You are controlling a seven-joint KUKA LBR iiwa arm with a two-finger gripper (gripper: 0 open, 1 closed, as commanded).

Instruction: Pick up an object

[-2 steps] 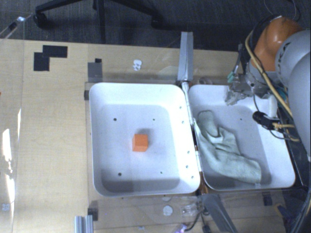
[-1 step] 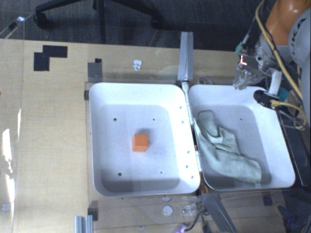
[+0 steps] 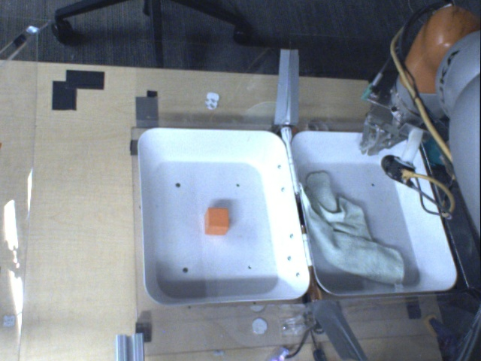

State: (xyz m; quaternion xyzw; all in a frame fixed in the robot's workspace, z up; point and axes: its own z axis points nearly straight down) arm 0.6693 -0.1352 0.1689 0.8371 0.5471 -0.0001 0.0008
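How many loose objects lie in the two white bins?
2: an orange cube near the left bin's middle, and a grey cloth in the right bin. The cloth may hide something.

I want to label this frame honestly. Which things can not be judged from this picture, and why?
- Gripper, camera view: small and tangled with cables at the right bin's far rim; finger state unreadable.
- Grey cloth, camera view: crumpled; anything under its folds is hidden.
- Arm, camera view: cut off by the right edge.
- Orange block in the left bin: its underside and far faces are hidden.
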